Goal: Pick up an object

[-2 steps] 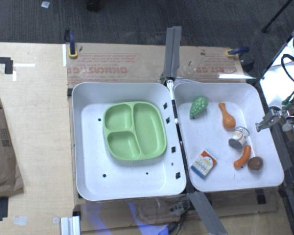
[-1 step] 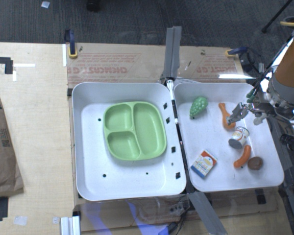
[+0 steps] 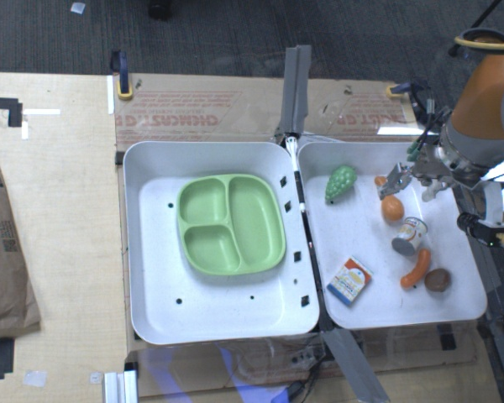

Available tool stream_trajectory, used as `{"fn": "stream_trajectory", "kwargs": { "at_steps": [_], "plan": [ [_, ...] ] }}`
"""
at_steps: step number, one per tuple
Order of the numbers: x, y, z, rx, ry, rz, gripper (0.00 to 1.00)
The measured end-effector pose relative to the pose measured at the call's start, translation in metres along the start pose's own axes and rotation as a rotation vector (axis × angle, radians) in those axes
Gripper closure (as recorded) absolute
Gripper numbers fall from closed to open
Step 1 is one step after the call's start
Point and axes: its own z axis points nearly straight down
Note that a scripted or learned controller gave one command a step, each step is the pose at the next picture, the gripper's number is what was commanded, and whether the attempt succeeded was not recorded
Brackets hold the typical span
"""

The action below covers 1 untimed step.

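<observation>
**Robot arm poised over a bin of small objects**

The grey arm (image 3: 484, 99), with its orange band, reaches in over the right bin (image 3: 378, 309), one of two shallow white bins set side by side on the bench. Its gripper (image 3: 412, 177) hangs near the bin's far right part, fingers spread apart with nothing between them. Just below the gripper, almost touching its left finger (image 3: 396, 179), lies an orange ball (image 3: 392, 209). Also in the right bin: a green bumpy fruit-like object (image 3: 341, 183) to the left of the gripper; a small silver can (image 3: 409, 236) lying on its side just below the orange ball; an orange sausage-shaped piece (image 3: 416, 269) below the can; a brown round object (image 3: 438, 280) beside that piece, toward the bin's near right corner; and a small blue, white and orange box (image 3: 349, 280) nearer the bin's left wall, its print too small to read. Left of the right bin, the left bin (image 3: 151, 309) holds a green three-compartment plate (image 3: 232, 223). Behind both bins lies flattened cardboard (image 3: 202, 112) with red lettering, upside down and not clearly legible. Far to the left of the bins, a brown paper bag (image 3: 4, 250) carries small dark print, unreadable.
</observation>
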Motion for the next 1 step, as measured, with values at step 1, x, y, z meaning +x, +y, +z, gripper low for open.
{"fn": "stream_trajectory", "kwargs": {
  "at_steps": [1],
  "plan": [
    [-0.0246, 0.0088, 0.0066, -0.001, 0.000, 0.034, 0.00]
  ]
}}
